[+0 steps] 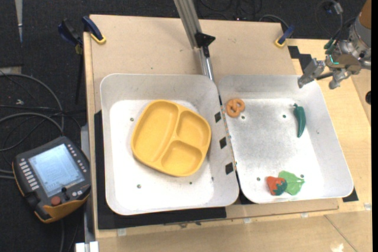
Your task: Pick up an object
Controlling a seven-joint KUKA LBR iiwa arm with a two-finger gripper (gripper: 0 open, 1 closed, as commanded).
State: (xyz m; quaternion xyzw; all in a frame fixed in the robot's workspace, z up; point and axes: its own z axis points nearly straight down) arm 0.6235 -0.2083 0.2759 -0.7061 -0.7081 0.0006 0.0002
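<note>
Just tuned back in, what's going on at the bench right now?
The gripper sits over the upper right corner of the right bin, holding nothing. That bin holds a green pepper, a pretzel and a strawberry. The left bin holds a yellow divided plate. Nothing is picked yet.

You had two white bins, one yellow divided plate, one pretzel, one green pepper and one red-and-green toy.
</note>
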